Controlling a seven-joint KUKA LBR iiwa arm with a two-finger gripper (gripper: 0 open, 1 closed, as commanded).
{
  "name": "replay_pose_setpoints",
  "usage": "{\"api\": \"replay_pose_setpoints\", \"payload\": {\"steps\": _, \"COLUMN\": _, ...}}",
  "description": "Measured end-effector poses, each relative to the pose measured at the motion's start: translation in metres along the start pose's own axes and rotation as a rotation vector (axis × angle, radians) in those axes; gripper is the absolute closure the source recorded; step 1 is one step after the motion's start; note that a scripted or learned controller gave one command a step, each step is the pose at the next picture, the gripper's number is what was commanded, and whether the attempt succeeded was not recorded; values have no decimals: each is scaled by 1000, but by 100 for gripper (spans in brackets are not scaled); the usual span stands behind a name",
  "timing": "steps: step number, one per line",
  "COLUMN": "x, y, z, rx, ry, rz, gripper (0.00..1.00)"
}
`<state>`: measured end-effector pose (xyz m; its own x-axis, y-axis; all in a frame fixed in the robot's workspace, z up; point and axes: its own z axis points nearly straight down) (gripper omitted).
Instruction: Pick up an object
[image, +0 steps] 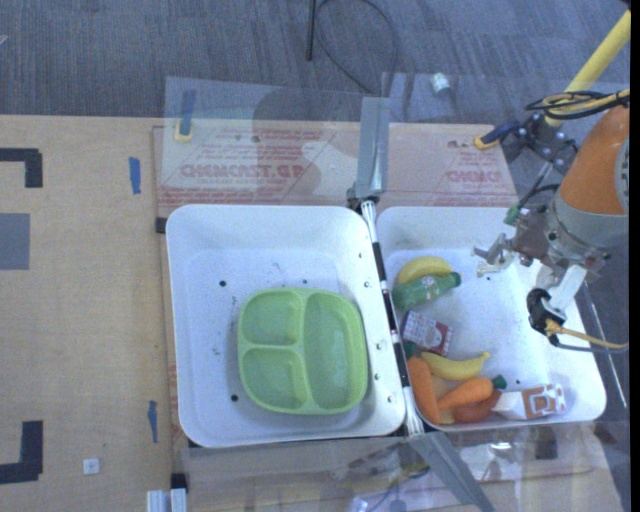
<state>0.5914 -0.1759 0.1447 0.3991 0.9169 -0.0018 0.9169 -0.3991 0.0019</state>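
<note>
My pincer (545, 258) hangs over the right bin's (500, 325) right edge; open or closed, can't tell. Green bottle (425, 290), red packet (426, 330), banana (456, 364) and carrots (462, 392) crowd its left edge. White carton (538, 402) sits at its near-right corner. Green plate (300, 352) is in the left bin (200, 300).

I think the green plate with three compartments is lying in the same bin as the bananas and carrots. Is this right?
No. The camera view shows the green plate in the left bin; the bananas and carrots lie in the other bin, on its right.
</note>
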Motion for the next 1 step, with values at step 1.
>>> {"api": "replay_pose_setpoints", "payload": {"steps": 1, "x": -46, "y": -33, "z": -96, "rx": 2, "ry": 1, "rz": -5, "gripper": 0}}
